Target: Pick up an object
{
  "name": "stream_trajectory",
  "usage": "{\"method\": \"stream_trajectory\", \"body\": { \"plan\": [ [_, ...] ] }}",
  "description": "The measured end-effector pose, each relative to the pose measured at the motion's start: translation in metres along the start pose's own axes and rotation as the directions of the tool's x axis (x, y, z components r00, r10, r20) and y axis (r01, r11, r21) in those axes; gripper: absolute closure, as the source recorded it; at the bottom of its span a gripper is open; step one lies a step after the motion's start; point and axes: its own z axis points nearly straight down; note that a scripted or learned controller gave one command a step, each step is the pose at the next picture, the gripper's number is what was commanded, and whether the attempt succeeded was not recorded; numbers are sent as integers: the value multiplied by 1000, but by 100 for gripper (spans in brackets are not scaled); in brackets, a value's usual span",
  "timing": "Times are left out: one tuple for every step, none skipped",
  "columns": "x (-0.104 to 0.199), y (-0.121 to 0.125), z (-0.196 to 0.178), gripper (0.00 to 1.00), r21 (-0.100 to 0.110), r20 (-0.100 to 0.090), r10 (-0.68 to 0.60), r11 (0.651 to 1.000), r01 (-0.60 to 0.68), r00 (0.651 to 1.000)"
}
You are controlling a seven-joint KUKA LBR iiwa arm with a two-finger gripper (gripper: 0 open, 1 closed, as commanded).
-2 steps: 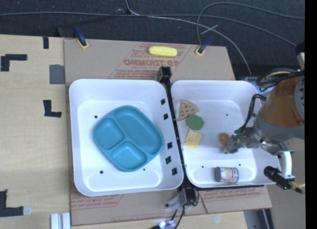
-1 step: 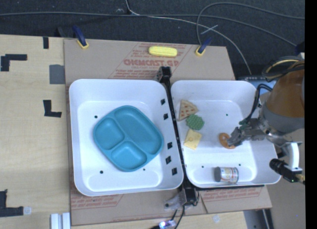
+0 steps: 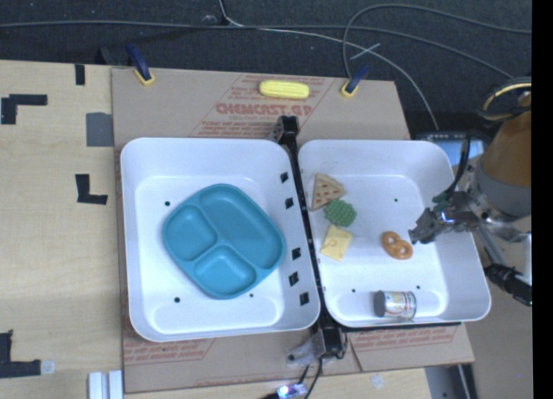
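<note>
You see the jaws (image 3: pixel 423 231) low over the right bin (image 3: pixel 432 160), just beside the pretzel (image 3: pixel 397 246); whether they're released or clenched, you cannot tell. The pizza slice (image 3: pixel 327 190), green piece (image 3: pixel 340 212), cheese wedge (image 3: pixel 336 243) and can (image 3: pixel 396 304) lie in that bin. The left bin (image 3: pixel 138 216) holds 1 blue tray (image 3: pixel 223 240).

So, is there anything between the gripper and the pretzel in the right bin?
Nothing visible stands between them. The gripper hangs at the right side of the right bin, and the pretzel lies just to its left on bare bin floor. The can lies nearer the front wall, off that line.
</note>
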Motion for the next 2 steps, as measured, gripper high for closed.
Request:
{"method": "stream_trajectory", "body": {
  "plan": [
    [-3,-1,-63,100,-4,2,0,1000,0,1000],
    [48,9,-50,100,2,-1,-2,1000,2,1000]
  ]
}}
